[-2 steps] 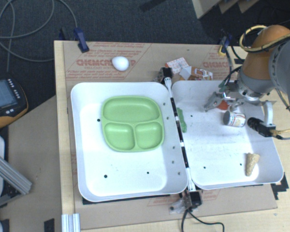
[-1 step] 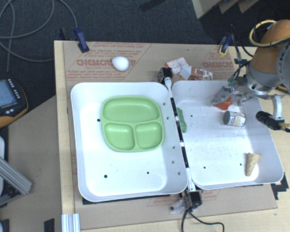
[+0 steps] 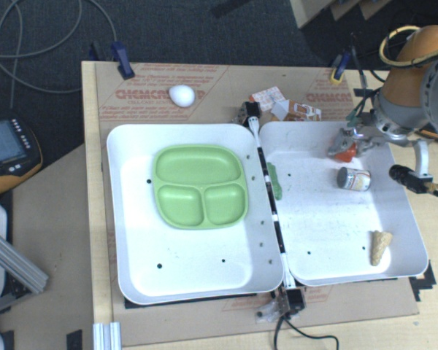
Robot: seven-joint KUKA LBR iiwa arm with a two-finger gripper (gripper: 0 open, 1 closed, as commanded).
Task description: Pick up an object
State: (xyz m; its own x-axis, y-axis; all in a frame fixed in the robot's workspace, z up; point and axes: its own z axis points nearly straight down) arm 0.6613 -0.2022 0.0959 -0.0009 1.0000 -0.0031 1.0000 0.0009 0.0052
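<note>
Bins point(image 3: 131, 268) side by side on the bench point(image 3: 95, 195), presumably so that things can be lifted from one and dropped in the other. Board beneath pinned at its far edge by blue clamps point(image 3: 122, 60), likely to stop it sliding. Green divided plate point(image 3: 201, 184) flat in the left bin, too broad and low for an easy pinch. Right bin point(image 3: 401, 265) with the smaller pickings: small jar point(image 3: 352, 179) on its side near the middle, tan chunk point(image 3: 380, 246) near the front corner, red piece point(image 3: 343, 152) at the far side. White ball point(image 3: 181, 95) and crumpled wrappers point(image 3: 281, 105) outside the bins on the bench, probably out of play.

Gripper point(image 3: 355, 135) low over the far part of the right bin, reached in from the right; spread or pressed together, cannot tell from this angle. Red piece just at its tip, seemingly touching or directly below, so the likeliest target; held or not, cannot tell. Jar near, toward the front; tan chunk well apart.
</note>
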